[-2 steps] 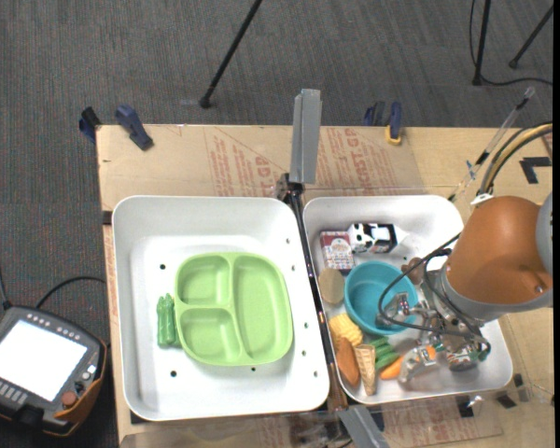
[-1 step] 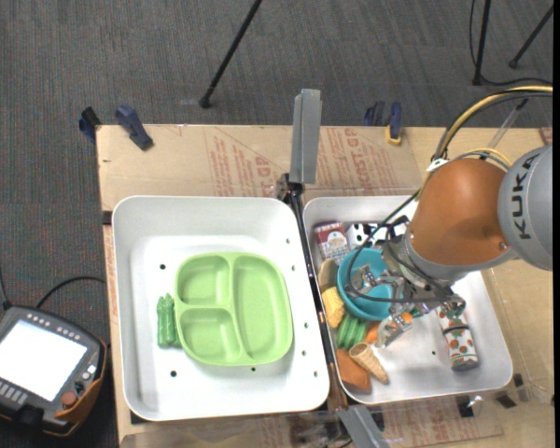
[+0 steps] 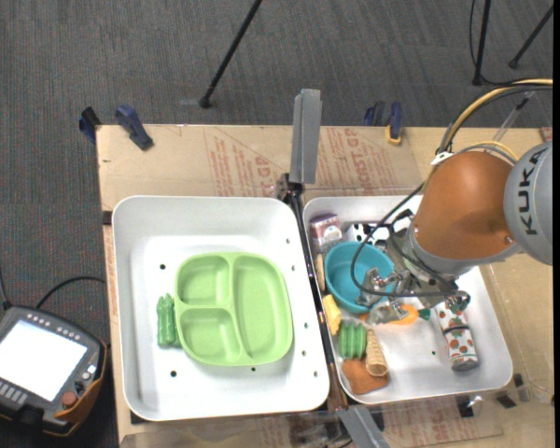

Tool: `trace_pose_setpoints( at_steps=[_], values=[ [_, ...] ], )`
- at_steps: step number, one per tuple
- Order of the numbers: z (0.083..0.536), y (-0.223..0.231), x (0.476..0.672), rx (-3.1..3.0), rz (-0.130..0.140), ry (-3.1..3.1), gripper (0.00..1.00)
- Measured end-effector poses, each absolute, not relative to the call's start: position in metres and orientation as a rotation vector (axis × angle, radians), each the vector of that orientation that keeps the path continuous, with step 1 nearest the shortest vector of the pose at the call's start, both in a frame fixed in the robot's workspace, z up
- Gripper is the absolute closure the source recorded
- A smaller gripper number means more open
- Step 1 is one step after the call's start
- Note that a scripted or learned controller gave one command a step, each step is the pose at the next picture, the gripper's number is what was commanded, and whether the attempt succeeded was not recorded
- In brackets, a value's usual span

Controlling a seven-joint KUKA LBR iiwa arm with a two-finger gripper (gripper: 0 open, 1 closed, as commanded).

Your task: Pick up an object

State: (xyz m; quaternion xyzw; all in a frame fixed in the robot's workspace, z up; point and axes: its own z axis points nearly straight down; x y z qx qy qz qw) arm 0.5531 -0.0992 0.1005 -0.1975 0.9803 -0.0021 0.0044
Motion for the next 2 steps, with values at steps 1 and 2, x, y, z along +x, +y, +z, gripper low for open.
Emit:
trace_pose_setpoints(
  at_steps=[1,2],
  values=[
    [0.0931,-0.0863,0.5172,-0.862,-0.019,3.006,1.0],
    [0.0869,-0.0809,0.5127,-0.875,0.002,3.016,0.0]
  ],
)
